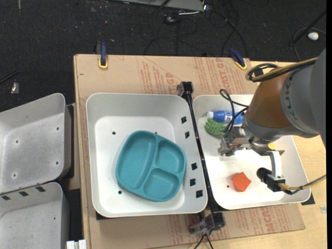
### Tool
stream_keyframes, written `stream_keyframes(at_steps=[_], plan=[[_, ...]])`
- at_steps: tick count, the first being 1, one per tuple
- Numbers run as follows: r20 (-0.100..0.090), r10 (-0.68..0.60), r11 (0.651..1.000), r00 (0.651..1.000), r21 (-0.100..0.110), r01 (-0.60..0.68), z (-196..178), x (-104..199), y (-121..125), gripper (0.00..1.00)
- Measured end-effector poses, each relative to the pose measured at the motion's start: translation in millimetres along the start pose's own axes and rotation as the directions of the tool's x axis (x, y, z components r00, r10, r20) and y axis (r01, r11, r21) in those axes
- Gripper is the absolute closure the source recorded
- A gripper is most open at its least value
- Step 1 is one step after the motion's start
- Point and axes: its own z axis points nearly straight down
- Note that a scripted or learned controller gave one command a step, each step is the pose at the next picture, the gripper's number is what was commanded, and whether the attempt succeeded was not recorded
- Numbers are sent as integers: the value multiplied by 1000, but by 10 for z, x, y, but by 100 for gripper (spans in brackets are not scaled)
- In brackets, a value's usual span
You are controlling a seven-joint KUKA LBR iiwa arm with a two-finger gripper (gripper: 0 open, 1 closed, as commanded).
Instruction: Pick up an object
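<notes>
The arm reaches in over the right bin (301, 162), gripper (228, 147) low near its middle; how far the fingers are spread, I cannot tell (the wrist hides them). An orange block (240, 182) lies apart toward the near wall. A green object (213, 127) and blue-white bottle (222, 116) sit just behind. The left bin (98, 154) holds a teal divided tray (150, 166).

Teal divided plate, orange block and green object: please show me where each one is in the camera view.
teal divided plate (150, 165), camera view, on the ridge between its compartments, left bin.
orange block (240, 182), camera view, on its top face, right bin.
green object (213, 127), camera view, on its visible middle, beside the arm.
</notes>
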Motion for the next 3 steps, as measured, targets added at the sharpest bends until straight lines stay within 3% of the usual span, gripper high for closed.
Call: stream_keyframes(at_steps=[3], plan=[[0, -6, 1000, 1000, -4, 6, -1656, -10, -112, 100]])
